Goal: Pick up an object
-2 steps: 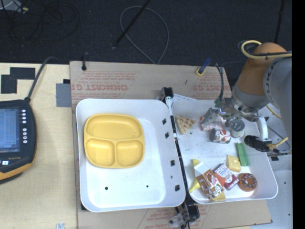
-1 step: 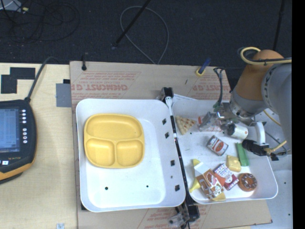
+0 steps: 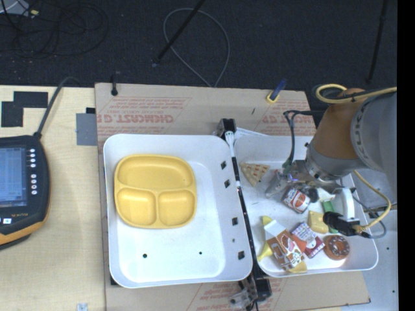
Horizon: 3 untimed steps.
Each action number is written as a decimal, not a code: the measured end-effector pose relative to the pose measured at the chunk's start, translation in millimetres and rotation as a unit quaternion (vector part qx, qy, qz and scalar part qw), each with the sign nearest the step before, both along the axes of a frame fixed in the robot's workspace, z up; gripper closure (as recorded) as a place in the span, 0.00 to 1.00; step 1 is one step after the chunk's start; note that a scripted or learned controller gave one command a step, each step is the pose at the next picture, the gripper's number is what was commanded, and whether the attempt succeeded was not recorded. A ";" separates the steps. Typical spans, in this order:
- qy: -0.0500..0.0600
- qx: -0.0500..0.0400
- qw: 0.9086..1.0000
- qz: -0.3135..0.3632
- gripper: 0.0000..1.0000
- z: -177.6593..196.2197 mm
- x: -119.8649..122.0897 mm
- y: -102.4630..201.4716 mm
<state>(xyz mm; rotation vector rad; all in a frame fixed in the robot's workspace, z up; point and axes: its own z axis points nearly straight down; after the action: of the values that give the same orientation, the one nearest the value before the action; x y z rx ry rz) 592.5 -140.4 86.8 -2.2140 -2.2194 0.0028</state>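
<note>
Here, small red-and-white can (image 3: pixel 297 199), tilted, just beside claw (image 3: pixel 285 185)

Glossy yellow plastic tray (image 3: pixel 155 190); smooth white plastic bins (image 3: pixel 168 264); matt cardboard (image 3: pixel 194 112)

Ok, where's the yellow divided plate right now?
The yellow divided plate lies in the left white bin, toward its upper left, across the central divider from the cluttered right bin.

Yellow tray (image 3: pixel 155 191) crowds left bin (image 3: pixel 130 258); toys (image 3: pixel 298 241) clutter right bin (image 3: pixel 366 261)
</note>
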 end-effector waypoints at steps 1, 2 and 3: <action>-0.002 -0.001 1.000 -0.002 0.00 0.9 -30.2 5.1; -0.003 -0.001 1.000 -0.004 0.00 1.0 -41.6 9.2; -0.001 0.000 1.000 -0.005 1.00 11.0 -41.1 8.9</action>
<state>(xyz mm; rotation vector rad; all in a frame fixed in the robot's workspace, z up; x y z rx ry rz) 551.4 -131.4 97.9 -2.2267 -2.2100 0.0002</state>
